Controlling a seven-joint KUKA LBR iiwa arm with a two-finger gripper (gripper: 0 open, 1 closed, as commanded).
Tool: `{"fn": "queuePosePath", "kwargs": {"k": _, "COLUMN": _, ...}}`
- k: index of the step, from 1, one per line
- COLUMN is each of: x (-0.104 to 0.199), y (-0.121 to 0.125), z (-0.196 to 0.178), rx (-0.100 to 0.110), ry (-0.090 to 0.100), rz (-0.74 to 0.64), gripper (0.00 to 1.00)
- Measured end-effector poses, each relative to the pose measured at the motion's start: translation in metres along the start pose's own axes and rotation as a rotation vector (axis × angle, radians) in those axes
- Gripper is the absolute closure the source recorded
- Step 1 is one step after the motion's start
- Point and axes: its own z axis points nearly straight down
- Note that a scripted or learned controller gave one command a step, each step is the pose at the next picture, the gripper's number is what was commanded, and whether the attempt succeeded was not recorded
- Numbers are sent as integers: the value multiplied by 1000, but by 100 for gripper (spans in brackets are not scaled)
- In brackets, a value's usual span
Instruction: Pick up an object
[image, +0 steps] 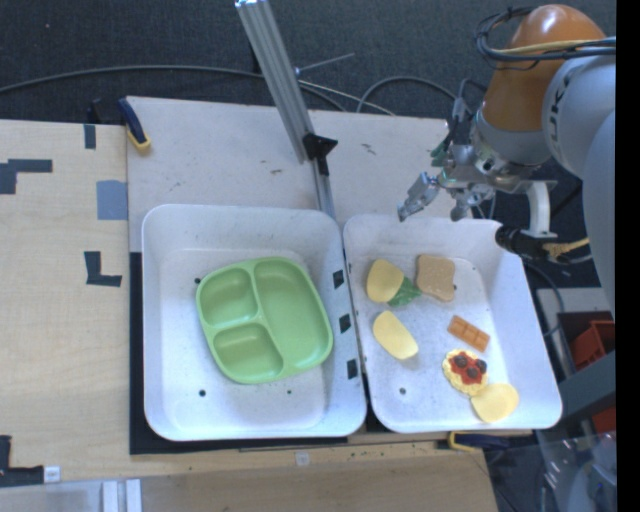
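Note:
My gripper (437, 207) hangs above the far rim of the right bin (528, 300), open, with nothing between its fingers. Below it in that bin lie a brown bread slice (435, 277), a yellow rounded piece (384, 280) with a green scrap (406, 294) beside it, and another yellow piece (395, 335). Nearer the front are a small orange cracker (468, 332), a round red-and-yellow piece (466, 370) and a pale yellow chip (495, 402). The bread slice is the closest item to the gripper.
The left bin (165, 300) holds a green divided plate (265, 320). A slanted metal post (285, 85) rises behind the bins, near their shared wall. Cables run across the dark floor at the back. The arm's grey body (590, 110) fills the top right.

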Motion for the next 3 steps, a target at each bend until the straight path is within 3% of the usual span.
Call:
{"fn": "queuePosePath", "kwargs": {"k": 1, "x": 0, "y": 0, "z": 0, "rx": 0, "ry": 0, "rz": 0, "gripper": 0}}
{"fn": "queuePosePath", "kwargs": {"k": 3, "x": 13, "y": -6, "z": 102, "rx": 5, "ry": -1, "rz": 0, "gripper": 0}}
